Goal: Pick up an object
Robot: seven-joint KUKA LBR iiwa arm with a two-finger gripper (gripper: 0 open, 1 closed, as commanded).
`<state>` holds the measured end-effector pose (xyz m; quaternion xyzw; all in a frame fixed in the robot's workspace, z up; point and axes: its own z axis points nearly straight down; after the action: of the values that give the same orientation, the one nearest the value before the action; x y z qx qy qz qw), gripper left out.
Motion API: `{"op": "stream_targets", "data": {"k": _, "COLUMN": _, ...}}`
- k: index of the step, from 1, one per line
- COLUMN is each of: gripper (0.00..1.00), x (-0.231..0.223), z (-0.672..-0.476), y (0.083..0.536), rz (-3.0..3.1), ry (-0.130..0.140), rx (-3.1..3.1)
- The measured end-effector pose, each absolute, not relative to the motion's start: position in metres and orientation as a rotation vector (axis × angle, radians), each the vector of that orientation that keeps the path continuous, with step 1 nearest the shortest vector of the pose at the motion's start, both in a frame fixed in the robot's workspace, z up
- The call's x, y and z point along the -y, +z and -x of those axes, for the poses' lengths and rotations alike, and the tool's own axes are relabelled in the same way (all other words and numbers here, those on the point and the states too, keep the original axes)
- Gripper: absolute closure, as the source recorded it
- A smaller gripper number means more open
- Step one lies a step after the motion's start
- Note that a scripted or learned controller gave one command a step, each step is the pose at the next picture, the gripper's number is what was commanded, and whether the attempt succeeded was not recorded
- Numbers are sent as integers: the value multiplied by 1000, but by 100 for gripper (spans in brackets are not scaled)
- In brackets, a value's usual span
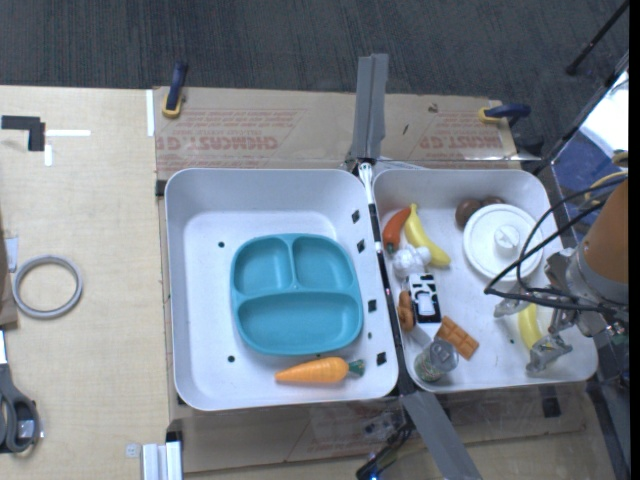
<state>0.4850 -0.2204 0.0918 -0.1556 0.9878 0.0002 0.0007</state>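
My gripper [546,350] hangs low over the right bin's [500,376] near right corner, with the orange-banded arm [605,253] coming in from the right edge. A small yellow piece [526,325] lies just left of the gripper, partly covered by it; whether they touch is unclear. Further left in this bin are a white round lid [498,238], a brown lump [468,210], a yellow banana [424,244], a red-orange pepper [396,227], a white figure [406,261], a black and white block [426,299], an orange waffle piece [459,337] and a small glass jar [435,360].
The left bin [200,268] holds a teal divided plate [297,293] and an orange carrot [315,371] near its front wall. Black cables [530,258] loop over the right bin's right side. A grey tape ring [45,285] and scissors [18,418] lie on the bench at left.
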Motion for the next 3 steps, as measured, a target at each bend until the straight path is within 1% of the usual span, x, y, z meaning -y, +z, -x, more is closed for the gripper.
{"op": "stream_targets", "data": {"k": 1, "gripper": 100, "x": 219, "z": -487, "y": 101, "rz": 492, "ry": 0, "rx": -3098}}
{"op": "stream_targets", "data": {"k": 2, "gripper": 0, "x": 219, "z": -487, "y": 101, "rz": 492, "ry": 0, "rx": -3098}}
{"op": "stream_targets", "data": {"k": 3, "gripper": 100, "x": 218, "z": -488, "y": 110, "rz": 493, "ry": -1, "rx": -3095}}
